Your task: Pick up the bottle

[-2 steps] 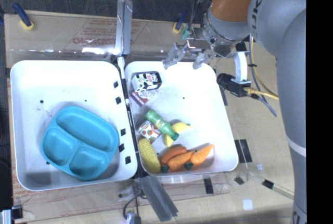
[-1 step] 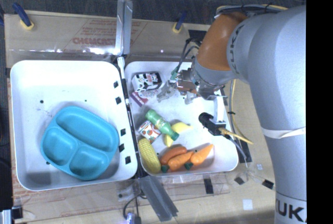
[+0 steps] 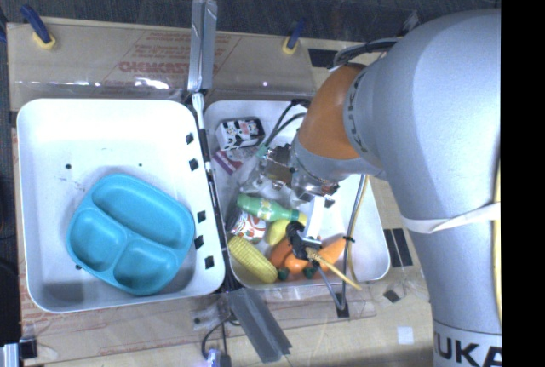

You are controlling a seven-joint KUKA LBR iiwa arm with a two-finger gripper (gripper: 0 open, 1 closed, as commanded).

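Note:
The bottle [image 3: 266,208] is green and lies on its side in the middle of the right bin [image 3: 371,265], its length running left to right. My gripper [image 3: 278,171] hangs just above the bottle's far side, under the orange-banded wrist. The wrist and arm cover the right half of this bin. I see nothing lifted clear of the bin.
Around the bottle lie a yellow corn cob [image 3: 252,260], a yellow fruit [image 3: 278,231], orange pieces [image 3: 288,261], a red and white pack [image 3: 246,226] and a black and white carton [image 3: 241,132]. A blue divided plate [image 3: 129,231] rests in the left bin [image 3: 51,135].

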